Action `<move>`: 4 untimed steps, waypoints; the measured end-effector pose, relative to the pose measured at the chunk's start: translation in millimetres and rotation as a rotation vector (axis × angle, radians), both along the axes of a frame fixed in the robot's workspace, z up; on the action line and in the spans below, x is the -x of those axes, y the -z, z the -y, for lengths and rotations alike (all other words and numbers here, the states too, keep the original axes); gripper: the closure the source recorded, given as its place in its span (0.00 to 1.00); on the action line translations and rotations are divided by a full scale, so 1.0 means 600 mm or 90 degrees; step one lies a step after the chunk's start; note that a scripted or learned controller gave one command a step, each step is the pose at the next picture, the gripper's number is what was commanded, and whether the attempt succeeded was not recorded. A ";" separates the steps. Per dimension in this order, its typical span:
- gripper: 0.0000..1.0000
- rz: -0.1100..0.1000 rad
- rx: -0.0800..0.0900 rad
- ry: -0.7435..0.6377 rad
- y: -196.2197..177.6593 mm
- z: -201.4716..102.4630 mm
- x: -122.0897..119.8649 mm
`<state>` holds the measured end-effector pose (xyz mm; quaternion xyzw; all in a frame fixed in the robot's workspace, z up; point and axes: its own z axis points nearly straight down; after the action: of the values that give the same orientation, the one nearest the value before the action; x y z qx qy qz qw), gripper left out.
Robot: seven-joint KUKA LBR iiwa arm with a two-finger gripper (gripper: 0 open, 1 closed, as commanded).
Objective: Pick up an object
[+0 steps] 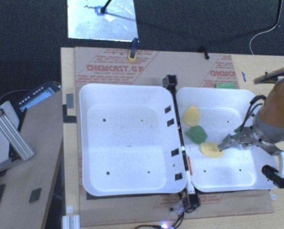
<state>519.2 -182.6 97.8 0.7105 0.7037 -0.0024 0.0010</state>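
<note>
Gripper (pixel 224 146): low in the right bin (pixel 237 178), tip at the yellow disc (pixel 210 150); you cannot tell its state.
Disc: flat, thin, probably light and slick; take it across the edges.
Neighbours: green piece (pixel 196 134) touching, yellow lump (pixel 192 114) near.

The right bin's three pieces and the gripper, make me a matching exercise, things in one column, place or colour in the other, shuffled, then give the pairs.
Things:
1. upper yellow piece
2. green piece
3. lower yellow piece
4. gripper

Descriptions:
A. at the lower yellow piece's right edge
B. lies between the two yellow ones
C. farthest from the camera, near the right bin left wall
D. nearest the gripper

Pairs: 1-C, 2-B, 3-D, 4-A
</note>
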 end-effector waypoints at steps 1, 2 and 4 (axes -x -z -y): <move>0.00 0.005 -0.003 -0.011 0.022 -0.052 -0.102; 0.00 0.006 -0.003 -0.012 0.020 -0.131 -0.198; 1.00 0.015 -0.001 -0.011 -0.270 -0.147 -0.246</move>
<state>667.0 -94.7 260.1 0.7046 0.7095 0.0064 0.0083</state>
